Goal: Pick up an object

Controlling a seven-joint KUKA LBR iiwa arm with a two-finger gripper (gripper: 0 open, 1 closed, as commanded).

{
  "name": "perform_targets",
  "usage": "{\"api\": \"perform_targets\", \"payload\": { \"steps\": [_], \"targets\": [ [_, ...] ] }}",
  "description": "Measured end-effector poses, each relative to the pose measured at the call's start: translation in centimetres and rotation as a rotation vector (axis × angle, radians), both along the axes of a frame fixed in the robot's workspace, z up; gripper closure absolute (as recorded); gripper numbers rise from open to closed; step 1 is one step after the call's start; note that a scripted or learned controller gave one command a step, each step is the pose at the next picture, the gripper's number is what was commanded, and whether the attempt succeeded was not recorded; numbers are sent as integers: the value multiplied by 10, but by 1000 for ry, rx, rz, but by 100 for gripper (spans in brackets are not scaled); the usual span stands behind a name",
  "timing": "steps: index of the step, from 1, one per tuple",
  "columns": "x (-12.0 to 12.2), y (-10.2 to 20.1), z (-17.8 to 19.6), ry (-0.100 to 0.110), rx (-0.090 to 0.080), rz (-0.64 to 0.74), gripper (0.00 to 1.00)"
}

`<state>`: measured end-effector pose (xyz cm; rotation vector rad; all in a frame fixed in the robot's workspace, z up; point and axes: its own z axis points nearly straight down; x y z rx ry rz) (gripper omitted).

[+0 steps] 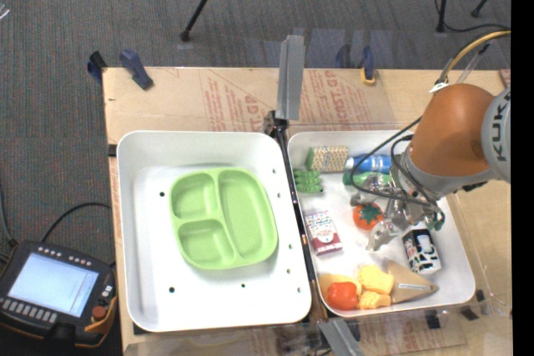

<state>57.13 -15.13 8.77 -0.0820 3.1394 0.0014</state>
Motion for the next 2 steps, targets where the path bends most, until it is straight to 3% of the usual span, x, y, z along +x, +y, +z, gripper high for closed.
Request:
{"api": "perform_targets", "payload": {
  "steps": [1,2],
  "targets": [
    [29,-48,1,-1,4,-18,0],
    [45,-55,1,-2,1,48,0]
  ]
}}
